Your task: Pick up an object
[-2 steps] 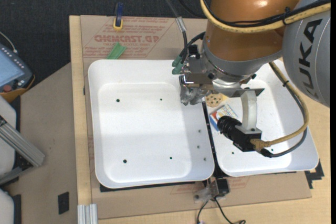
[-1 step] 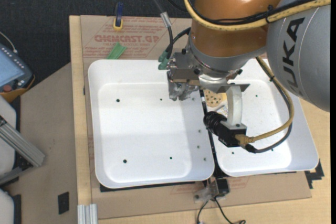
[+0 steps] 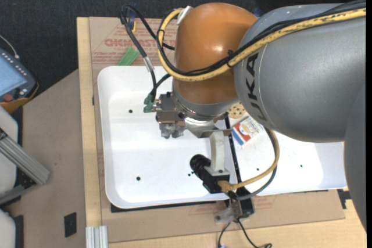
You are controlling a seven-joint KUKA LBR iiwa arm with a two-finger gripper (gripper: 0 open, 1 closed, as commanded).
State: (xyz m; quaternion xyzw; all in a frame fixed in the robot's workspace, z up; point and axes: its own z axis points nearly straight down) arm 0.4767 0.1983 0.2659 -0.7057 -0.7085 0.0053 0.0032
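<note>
My arm's orange band and grey wrist hang over the left white bin [image 3: 122,142], covering much of it. The gripper [image 3: 169,125] shows as a small grey metal block below the wrist, low over the bin's middle. A red, white and blue packet [image 3: 247,129] lies just right of the wrist, partly under the arm. A tan disc with holes [image 3: 235,108] peeks out beside it. Nothing is visible held at the gripper.
A green object [image 3: 129,57] lies on the cardboard sheet [image 3: 93,125] beyond the bin's far left corner. The right bin [image 3: 314,174] is mostly hidden by the arm. Cables loop around the wrist.
</note>
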